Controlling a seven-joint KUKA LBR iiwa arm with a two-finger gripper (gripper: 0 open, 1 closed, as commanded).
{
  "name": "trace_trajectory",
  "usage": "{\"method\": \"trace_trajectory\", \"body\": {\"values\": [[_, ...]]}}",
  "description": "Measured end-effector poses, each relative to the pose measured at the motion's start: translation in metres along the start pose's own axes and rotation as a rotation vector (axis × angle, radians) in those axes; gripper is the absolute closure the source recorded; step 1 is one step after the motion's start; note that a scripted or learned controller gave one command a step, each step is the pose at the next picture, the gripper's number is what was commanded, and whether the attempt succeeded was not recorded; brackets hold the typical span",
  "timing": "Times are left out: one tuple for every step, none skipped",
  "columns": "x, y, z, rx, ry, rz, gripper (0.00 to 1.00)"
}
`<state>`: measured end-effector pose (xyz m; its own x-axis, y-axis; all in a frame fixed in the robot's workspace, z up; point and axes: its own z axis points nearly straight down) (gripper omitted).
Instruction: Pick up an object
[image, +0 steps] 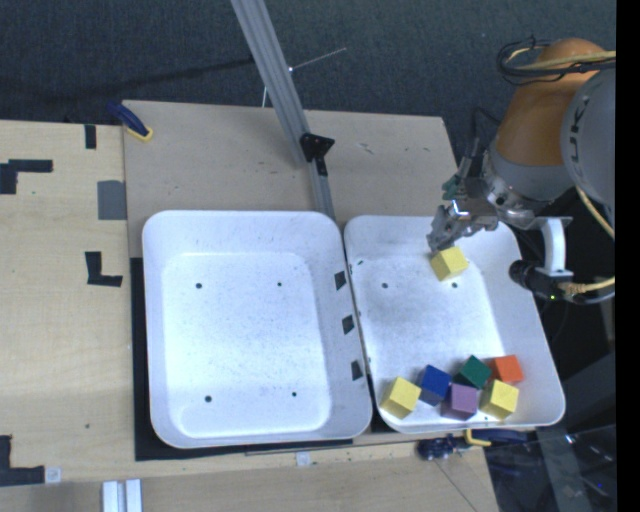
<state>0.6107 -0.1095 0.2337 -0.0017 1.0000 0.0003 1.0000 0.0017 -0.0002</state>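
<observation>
A yellow cube (449, 263) lies in the far part of the right bin (420, 300), right under my gripper (441, 243), which comes in from the upper right. The cube touches or nearly touches the gripper's tip; the view is too small to show whether it is gripped. At the bin's near edge sits a cluster of cubes: yellow (402, 396), blue (434, 383), purple (463, 400), green (474, 372), orange (508, 369) and another yellow (501, 399).
The left bin (245, 320) sits beside the right one, their rims meeting at the middle. A grey metal bar (285, 85) slants down to the bins' far junction. The arm's body and cables occupy the upper right.
</observation>
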Motion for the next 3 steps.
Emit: {"method": "trace_trajectory", "body": {"values": [[0.044,-0.004,0.004,0.001,0.0,-0.003,1.0],[0.099,-0.005,-0.007,0.0,0.002,-0.006,1.0],[0.15,-0.008,-0.013,0.001,0.001,-0.006,1.0]]}}
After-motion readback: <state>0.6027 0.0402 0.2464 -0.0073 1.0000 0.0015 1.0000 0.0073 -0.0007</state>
